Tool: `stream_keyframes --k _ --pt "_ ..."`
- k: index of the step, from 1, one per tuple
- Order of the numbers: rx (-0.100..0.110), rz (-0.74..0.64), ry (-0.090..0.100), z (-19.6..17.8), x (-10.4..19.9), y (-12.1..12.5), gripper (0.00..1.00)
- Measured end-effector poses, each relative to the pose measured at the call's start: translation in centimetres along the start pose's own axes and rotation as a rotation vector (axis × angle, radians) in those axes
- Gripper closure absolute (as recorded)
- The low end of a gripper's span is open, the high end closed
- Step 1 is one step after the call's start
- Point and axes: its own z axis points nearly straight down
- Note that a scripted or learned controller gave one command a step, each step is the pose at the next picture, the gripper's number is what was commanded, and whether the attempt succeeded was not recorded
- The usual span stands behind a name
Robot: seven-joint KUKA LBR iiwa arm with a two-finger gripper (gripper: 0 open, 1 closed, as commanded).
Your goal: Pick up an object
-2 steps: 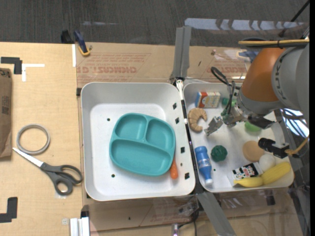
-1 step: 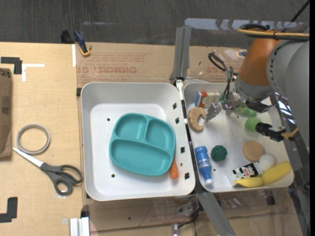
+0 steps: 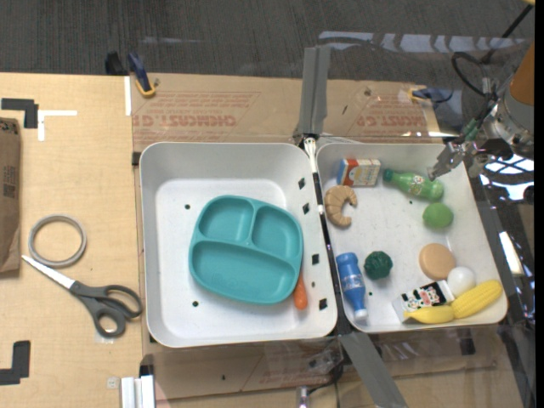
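Gripper low over right bin back corner, tip right at green bottle cap end; finger state: cannot tell; bottle lying flat, likely pick target; nothing visibly held.

It was a robotics lab bench. Left of the claw, two white bins sat on taped cardboard, toy food filling the nearer one. Far left lay scissors and a tape roll; cables ran just above.
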Motion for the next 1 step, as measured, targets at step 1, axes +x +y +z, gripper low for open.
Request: stream_keyframes --k 1 --pt "-0.002 -0.072 0.008 10.61 0.61 1.15 0.00"
